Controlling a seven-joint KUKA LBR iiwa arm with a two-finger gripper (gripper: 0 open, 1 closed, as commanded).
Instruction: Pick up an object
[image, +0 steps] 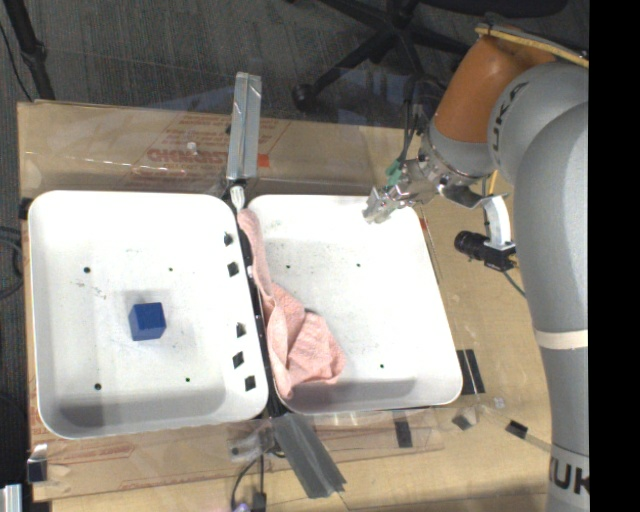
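While nothing is held | pink cloth (298, 340) bunched in right bin (400, 300) along the divider: judged soft, light, best pinched at its raised fold | blue cube (148, 320) in left bin (100, 230): rigid | gripper (385, 203) above right bin's far rim, finger state cannot be told

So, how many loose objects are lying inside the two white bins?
2. A blue cube lies in the left bin; a pink cloth lies along the right bin's left wall. The cloth may hide something.
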